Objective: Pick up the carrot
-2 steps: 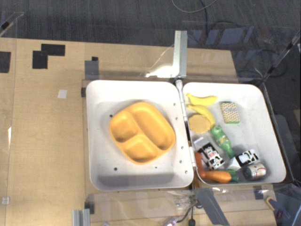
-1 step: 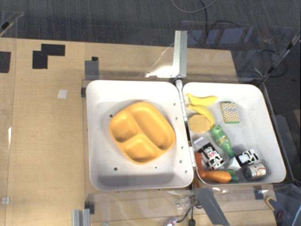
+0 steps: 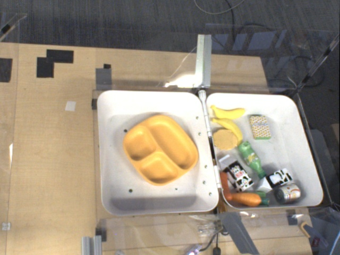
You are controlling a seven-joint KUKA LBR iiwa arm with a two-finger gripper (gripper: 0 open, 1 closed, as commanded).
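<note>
Dark carpet with a loose black cable fills the top of the frame, and below it a pale wooden desk carries two shallow white bins side by side. At the left, the left bin holds a yellow divided tray, set at a slant near its middle. At the right, the right bin is crowded: two bananas at its upper left, a round tan cookie-like disc just below them, a patterned sponge-like block to their right, a green bottle running diagonally through the middle, a black-and-white cow toy, a second black-and-white item and a can toward the lower right.

The carrot lies in the lower left corner of the right bin, close against the front wall. Its long axis runs nearly left to right across the frame, orange body to the left and a small green top at its right end. The cow toy sits just above it, close enough that they may be touching, and a reddish piece stands at its left end beside the bin wall.

With no hand in sight, its state cannot be told. My judgement is that a grasp would best come from above, closing across the carrot's short width, with the front wall and cow toy leaving little room.
</note>
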